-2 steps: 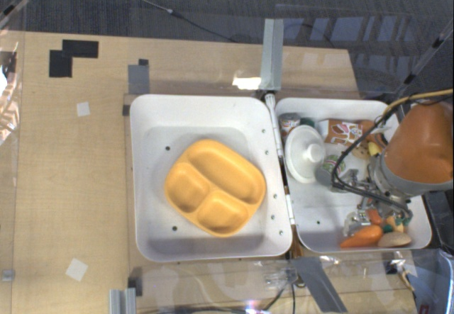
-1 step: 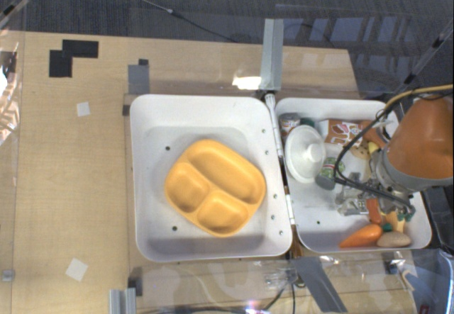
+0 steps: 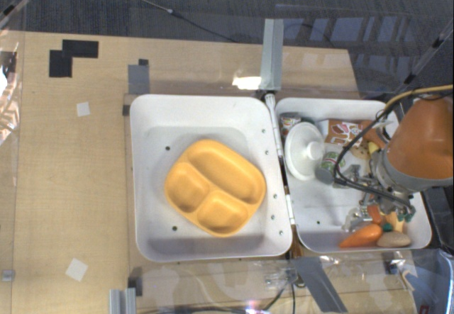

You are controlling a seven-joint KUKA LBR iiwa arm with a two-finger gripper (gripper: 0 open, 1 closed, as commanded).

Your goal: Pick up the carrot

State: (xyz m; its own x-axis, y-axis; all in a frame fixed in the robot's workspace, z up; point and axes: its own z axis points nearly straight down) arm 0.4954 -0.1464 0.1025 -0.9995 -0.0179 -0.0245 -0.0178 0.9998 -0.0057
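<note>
The orange carrot [image 3: 362, 235] lies flat in the front right corner of the right bin [image 3: 316, 227], pointing left. My gripper [image 3: 370, 214] hangs straight down just behind and above the carrot, under the orange-banded wrist [image 3: 423, 142]. The wrist and cables hide the gripper's tip, and a small orange and green item [image 3: 389, 219] sits right beside it.
A beige rounded object [image 3: 394, 239] touches the carrot's right end. Behind it in the right bin are a white upturned cup [image 3: 306, 149], a small can [image 3: 289, 122] and a printed box [image 3: 345, 131]. The left bin [image 3: 149, 164] holds a yellow divided plate [image 3: 215, 186].
</note>
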